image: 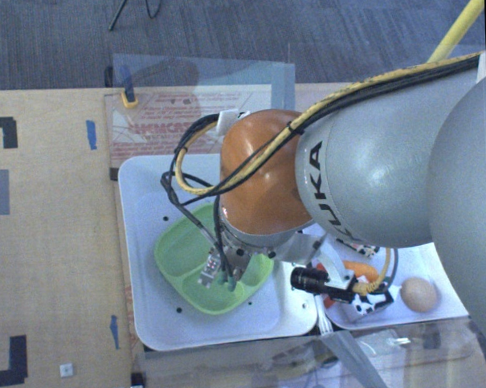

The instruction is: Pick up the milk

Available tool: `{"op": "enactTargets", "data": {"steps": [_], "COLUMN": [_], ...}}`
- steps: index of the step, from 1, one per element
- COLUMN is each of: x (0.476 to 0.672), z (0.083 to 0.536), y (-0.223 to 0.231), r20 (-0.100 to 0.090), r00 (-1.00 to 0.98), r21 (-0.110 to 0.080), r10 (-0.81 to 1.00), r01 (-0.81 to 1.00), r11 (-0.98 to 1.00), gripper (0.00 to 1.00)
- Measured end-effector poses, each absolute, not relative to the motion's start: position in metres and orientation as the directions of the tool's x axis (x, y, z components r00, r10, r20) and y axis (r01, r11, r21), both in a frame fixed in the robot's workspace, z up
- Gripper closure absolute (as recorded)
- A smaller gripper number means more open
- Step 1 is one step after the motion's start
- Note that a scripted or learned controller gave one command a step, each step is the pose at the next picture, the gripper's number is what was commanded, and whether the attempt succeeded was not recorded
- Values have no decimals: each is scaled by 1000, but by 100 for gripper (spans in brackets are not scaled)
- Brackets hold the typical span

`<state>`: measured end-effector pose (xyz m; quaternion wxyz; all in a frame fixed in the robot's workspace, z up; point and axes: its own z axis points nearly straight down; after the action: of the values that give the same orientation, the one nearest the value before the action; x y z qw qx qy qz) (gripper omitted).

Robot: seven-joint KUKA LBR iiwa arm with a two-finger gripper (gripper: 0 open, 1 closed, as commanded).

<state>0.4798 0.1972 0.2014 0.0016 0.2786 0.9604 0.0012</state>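
The gripper [221, 272] sits low over the pale green plastic divided dish [181, 260] in the left white bin [148, 233], the milk hidden from me, so this reach may grab nothing but dish.

A grey arm [386, 167] reaches from the right; its gripper [222, 274] hangs over a green dish [177, 256] in the left white bin [144, 234]. An egg [419, 294] lies right.
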Motion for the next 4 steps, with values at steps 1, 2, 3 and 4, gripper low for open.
{"op": "enactTargets", "data": {"steps": [1, 2, 3, 4], "x": [481, 479, 480, 481], "z": [212, 212, 263, 142], "y": [198, 213, 207, 225], "r20": [-5, -1, -4, 0], "r00": [-844, -568, -879, -761], "r21": [7, 2, 4, 1], "r10": [536, 823, 476, 648], "r01": [536, 823, 476, 648], "r11": [844, 568, 879, 761], "gripper": [100, 100, 100, 100]}}
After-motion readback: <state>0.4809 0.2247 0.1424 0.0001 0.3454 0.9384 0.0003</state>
